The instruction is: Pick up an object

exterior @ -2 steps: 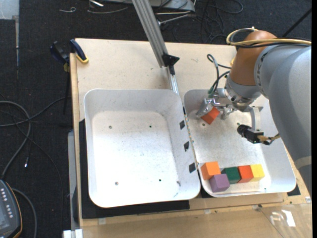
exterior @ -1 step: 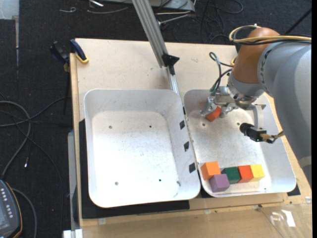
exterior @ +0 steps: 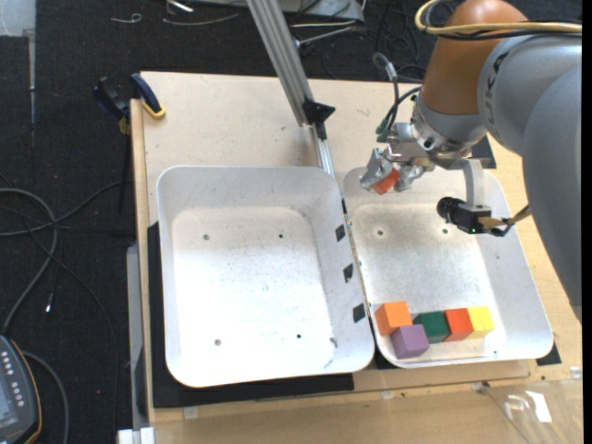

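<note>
At the upper left of the frame a blue and yellow clamp lies on the corner of the bench, well apart from the work. The left bin fills the middle left, its floor bare apart from specks. A grey metal rail slants down from the top centre to where the two bins meet. In the right bin, five blocks cluster against the lower rim, probably where they slid: an orange block, a purple block, a green block, a red-orange block and a yellow block. The end effector hovers over that bin's upper left corner, well apart from the blocks; something orange shows at its tip, and I cannot tell how its fingers stand.
</note>
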Robot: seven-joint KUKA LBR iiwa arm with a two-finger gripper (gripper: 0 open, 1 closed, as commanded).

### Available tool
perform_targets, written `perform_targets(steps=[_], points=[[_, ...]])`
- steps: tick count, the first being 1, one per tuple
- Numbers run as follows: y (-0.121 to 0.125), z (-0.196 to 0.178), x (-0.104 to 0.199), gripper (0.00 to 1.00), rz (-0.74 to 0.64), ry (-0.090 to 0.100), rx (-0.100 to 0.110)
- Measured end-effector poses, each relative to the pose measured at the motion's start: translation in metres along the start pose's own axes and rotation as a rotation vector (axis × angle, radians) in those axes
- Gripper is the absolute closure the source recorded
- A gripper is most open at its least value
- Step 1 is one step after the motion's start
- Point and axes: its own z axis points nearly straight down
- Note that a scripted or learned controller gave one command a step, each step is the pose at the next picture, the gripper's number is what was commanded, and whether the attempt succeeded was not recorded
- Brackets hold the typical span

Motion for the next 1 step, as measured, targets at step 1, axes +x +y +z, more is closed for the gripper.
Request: perform_targets(steps=[1], points=[[-0.0158,-0.0176,0.0851,1.00,-0.003,0.002,0.008]])
